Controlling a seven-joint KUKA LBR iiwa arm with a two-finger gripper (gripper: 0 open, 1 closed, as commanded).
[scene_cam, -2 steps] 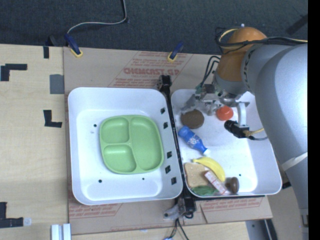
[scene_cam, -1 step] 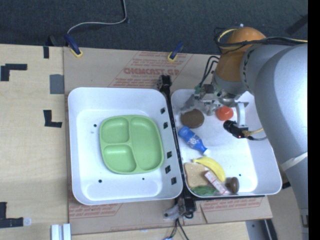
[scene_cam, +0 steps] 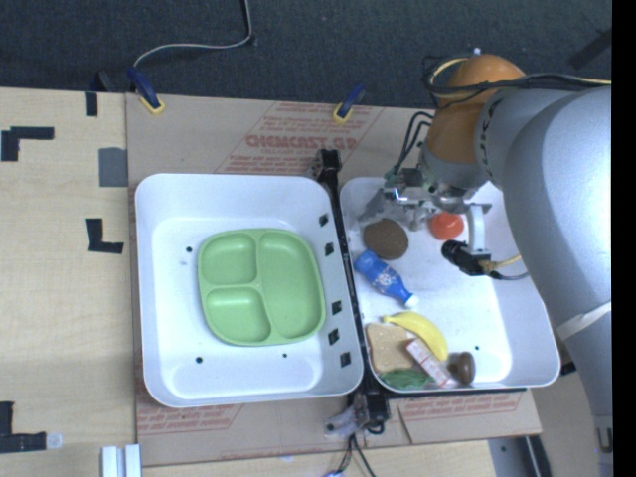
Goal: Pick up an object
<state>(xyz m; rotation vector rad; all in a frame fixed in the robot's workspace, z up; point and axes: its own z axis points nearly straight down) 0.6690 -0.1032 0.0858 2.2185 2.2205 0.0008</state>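
The big grey arm point(scene_cam: 556, 187) fills the right. Its gripper point(scene_cam: 422, 202) hangs over the brown cookie point(scene_cam: 385, 238), upper right bin. It might bump the orange ball point(scene_cam: 446, 226) beside it.

brown round cookie point(scene_cam: 385, 238) lying flat | blue bottle point(scene_cam: 384, 277) lying on its side | banana point(scene_cam: 418, 334) resting near sandwich point(scene_cam: 390, 346) | orange ball point(scene_cam: 446, 226) sitting
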